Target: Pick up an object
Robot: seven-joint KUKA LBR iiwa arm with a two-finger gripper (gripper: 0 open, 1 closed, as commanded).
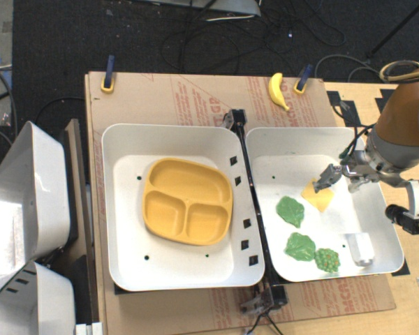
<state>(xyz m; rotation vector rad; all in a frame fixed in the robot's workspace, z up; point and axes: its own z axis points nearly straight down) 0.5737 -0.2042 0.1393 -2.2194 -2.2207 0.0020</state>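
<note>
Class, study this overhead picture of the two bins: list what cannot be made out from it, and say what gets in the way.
- Whether the gripper actually touches the yellow block: its tip overlaps the block in the camera view.
- The arm beyond its wrist: cut off by the frame's right edge.
- What the pale object in the right bin is: white on white, too small.

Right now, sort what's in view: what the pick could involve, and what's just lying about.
Job:
gripper
yellow wedge by the gripper
green leaf pieces
green bumpy piece
white block

Lying about:
yellow divided tray, left bin
banana, on the board
</note>
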